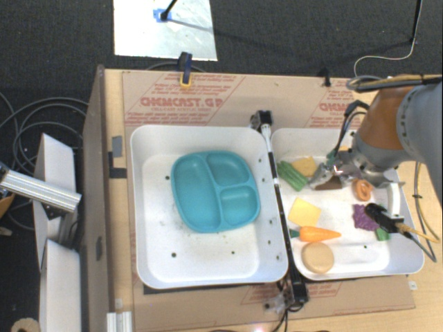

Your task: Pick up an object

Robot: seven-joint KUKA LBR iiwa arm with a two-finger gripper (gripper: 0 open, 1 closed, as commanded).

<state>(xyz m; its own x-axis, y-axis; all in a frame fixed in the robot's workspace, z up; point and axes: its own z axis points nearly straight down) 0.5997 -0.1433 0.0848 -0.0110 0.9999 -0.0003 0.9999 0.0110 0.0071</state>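
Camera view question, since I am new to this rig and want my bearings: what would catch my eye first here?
Most striking is the turquoise divided plate, lying alone in the middle of the left bin. Next comes the grey arm with its orange band, reaching from the right over the right bin. That bin holds a scatter of toy foods, among them an orange carrot, a yellow wedge and a purple piece.

Fingers [325, 178] too blurred to read, orange piece [362, 189] half under the wrist.
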